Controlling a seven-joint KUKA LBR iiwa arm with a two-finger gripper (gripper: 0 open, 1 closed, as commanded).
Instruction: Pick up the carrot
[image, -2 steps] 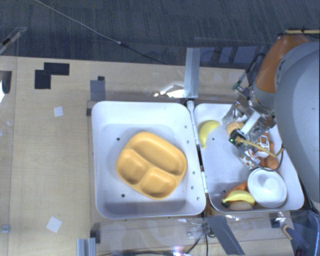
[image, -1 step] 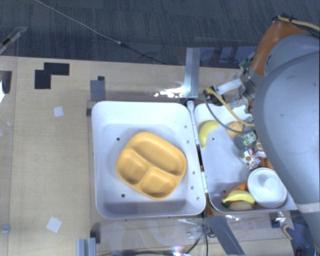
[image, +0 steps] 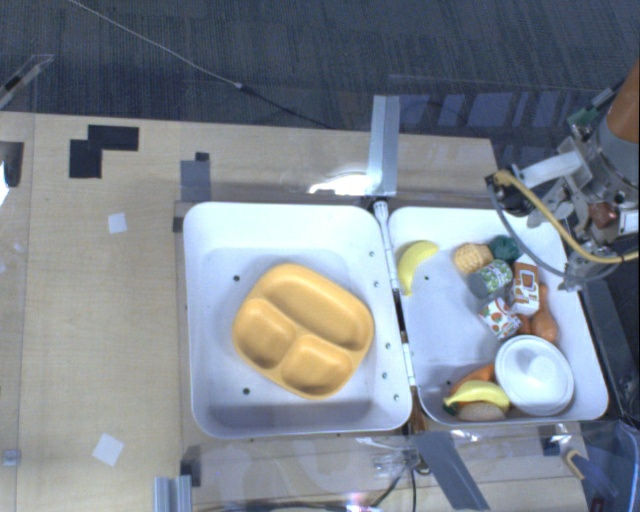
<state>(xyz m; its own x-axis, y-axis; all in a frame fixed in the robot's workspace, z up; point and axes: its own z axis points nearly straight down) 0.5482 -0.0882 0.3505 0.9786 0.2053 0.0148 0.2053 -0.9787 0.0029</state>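
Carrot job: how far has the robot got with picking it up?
Nothing looks done yet. The carrot lies in the right bin, among small items beside the white bowl. The arm hangs over that bin's far right corner, apart from the carrot and not touching it. Left to do: move over the carrot, come down, grip it and lift it. The yellow tray sits in the left bin.
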